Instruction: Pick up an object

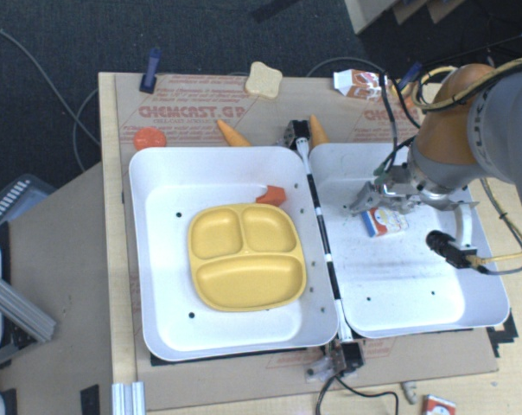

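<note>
In the right bin (pixel 416 305), near its upper middle, lies a small white packet (pixel 385 223) with blue and red print. My gripper (pixel 380 199) hangs directly over the packet's upper edge, at the end of the grey arm with its orange band (pixel 451 119). The gripper body hides whether anything is gripped. The left bin (pixel 157 232) holds a yellow divided plate (pixel 244 256). A small orange piece (pixel 272 195) lies just above the plate's top right corner.
On the cardboard behind the bins lie a tan bread-like piece (pixel 264 79), a blue item (pixel 149 69), an orange disc (pixel 149 137), a carrot-like piece (pixel 233 134) and a small carton (pixel 358 82). A black part with a yellow cable (pixel 447 247) hangs over the right bin.
</note>
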Controlling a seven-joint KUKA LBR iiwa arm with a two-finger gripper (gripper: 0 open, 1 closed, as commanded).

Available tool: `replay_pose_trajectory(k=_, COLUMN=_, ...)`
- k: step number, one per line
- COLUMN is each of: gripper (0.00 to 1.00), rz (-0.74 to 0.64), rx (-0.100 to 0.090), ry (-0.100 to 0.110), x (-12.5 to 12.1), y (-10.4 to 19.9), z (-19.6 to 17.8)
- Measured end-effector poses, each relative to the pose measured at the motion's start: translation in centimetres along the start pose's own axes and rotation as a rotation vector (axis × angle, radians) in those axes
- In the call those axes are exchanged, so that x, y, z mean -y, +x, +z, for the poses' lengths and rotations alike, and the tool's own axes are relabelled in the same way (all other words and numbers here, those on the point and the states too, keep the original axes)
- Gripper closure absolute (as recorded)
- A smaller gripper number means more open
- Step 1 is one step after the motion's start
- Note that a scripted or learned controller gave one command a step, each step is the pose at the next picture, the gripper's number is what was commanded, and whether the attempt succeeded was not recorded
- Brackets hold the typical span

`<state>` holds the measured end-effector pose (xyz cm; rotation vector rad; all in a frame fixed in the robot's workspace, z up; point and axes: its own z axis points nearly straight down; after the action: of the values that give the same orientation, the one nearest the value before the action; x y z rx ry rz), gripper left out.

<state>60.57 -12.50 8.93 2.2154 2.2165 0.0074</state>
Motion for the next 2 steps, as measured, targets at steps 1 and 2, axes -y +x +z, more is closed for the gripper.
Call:
replay_pose_trajectory(k=1, gripper=1.0, rz=-0.001, rx=-0.001, ry=-0.009, x=-0.3, y=0.1, z=-1.2)
replay_pose_trajectory(k=2, gripper=1.0, rz=0.002, rx=-0.001, ry=0.007, x=3.5, y=-2.4, z=-7.9)
